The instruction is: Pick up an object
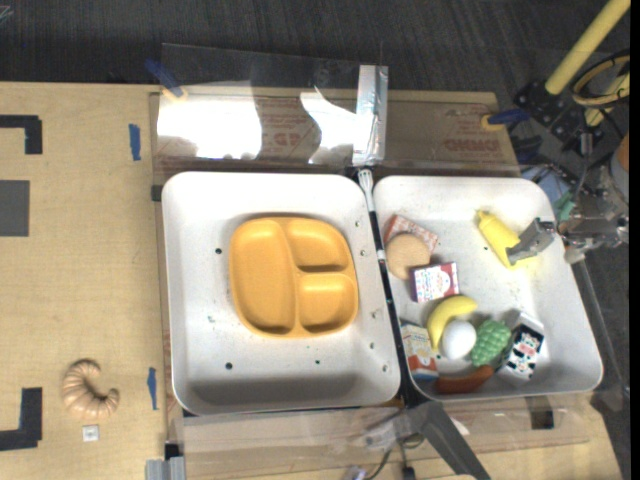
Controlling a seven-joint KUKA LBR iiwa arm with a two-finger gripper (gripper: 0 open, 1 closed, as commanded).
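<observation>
A tan wooden surface [70,268] carries two shallow white bins. The left bin [185,228] holds an orange divided plate [293,273], which sits at its middle and serves as the landmark here. The right bin [575,313] lies just to the right of the plate's bin, and the two rims touch.

All the loose things to be picked lie right of the plate, in that second bin. Nearest the plate are a round tan bun [406,256] on a crumpled packet [418,230], and a small red and white box [433,282] just below them. Lower and further right is a cluster packed close: a banana [450,311], a white ball [459,340], a green knobbly piece [490,342] and a black and white carton [525,350].

Far right of the plate and a little above its level lies a yellow piece [493,234]. The gripper [531,241] is down at this piece's right end, apparently touching it; whether its jaws are spread or pressed together cannot be told, and nothing is visibly pinched.

Well to the lower left of the plate, outside the bins, a tan curled thing [90,389] lies on the bare surface. Black marks [22,133] and strips of blue tape [134,141] lie to the plate's left. Above the plate a shiny clear sheet [260,118] covers brown cardboard [440,133]. Beyond that is dark carpet [300,8], with a yellow pole [600,30] and cables [560,108] at the far upper right.
</observation>
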